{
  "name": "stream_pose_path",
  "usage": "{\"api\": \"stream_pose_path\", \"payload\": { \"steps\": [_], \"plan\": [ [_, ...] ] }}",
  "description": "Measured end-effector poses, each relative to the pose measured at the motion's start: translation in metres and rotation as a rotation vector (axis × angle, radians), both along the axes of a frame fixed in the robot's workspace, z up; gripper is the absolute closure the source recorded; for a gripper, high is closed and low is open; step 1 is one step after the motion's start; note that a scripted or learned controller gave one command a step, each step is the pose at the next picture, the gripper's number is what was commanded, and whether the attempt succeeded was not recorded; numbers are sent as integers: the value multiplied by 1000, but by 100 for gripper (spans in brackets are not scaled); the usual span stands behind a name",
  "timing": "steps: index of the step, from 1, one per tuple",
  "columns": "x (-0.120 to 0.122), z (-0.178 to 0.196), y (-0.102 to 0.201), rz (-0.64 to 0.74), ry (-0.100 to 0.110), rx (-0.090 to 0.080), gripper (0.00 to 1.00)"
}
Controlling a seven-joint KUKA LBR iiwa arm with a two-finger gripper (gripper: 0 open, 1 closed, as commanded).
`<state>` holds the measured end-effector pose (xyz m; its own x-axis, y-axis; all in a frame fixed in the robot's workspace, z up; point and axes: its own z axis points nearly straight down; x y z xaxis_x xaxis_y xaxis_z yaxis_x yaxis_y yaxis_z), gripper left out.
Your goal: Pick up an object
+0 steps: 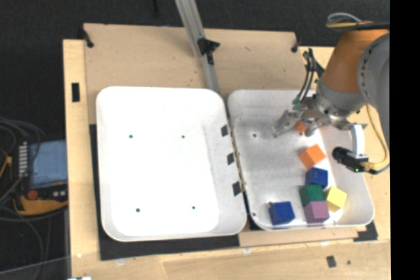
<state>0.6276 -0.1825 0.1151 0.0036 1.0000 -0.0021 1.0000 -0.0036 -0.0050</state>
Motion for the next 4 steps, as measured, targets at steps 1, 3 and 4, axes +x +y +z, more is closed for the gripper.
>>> {"api": "stream_pose_path", "payload": {
  "steps": [1,3,4],
  "plan": [
    [3,16,-1,-2,-10,0,100],
    [10,117,-3,7,-13,0,100],
    [11,151,-4,9,-11,1,100]
  ]
}}
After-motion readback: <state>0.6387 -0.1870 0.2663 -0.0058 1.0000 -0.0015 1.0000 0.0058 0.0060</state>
